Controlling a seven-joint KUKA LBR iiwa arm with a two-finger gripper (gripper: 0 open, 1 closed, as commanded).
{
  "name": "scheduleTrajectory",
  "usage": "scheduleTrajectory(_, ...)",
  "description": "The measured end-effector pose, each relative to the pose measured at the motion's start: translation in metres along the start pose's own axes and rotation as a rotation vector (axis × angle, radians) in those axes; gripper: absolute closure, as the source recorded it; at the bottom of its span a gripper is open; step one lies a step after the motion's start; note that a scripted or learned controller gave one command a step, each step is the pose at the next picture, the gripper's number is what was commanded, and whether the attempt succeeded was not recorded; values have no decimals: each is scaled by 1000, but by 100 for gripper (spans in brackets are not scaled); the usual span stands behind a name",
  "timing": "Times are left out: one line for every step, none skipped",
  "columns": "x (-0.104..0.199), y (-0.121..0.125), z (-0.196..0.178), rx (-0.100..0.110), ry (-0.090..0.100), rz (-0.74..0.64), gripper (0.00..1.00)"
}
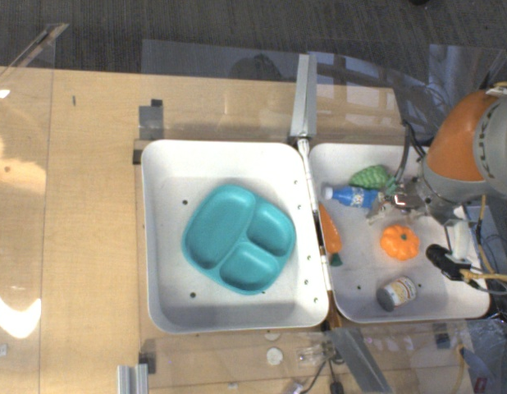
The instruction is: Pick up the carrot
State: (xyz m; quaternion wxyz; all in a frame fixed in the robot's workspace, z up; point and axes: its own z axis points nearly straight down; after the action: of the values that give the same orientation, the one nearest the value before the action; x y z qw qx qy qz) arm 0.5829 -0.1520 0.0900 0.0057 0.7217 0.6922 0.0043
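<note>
A: What is seen from the camera above the bench?

B: A long orange carrot (330,235) is laid in the right white bin (450,306), pressed along the wall next to the left white bin (159,245), where a teal plastic plate (239,238) is kept.

A: And the gripper (399,199)?

B: It is hung near a blue and white bottle (350,196) and a small orange pumpkin (399,242), apart from the carrot. Nothing is seen held. Whether it is spread or closed cannot be told. A reach to the wall is probably needed.
</note>
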Motion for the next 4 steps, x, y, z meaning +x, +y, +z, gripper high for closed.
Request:
scheduleTrajectory(6,-49,-2,-3,0,-75,0)
scheduleTrajectory(7,-47,-13,-9,-1,-76,100)
scheduleTrajectory(62,-14,-18,10,2,72,100)
scheduleTrajectory(61,-33,-194,5,1,-144,100)
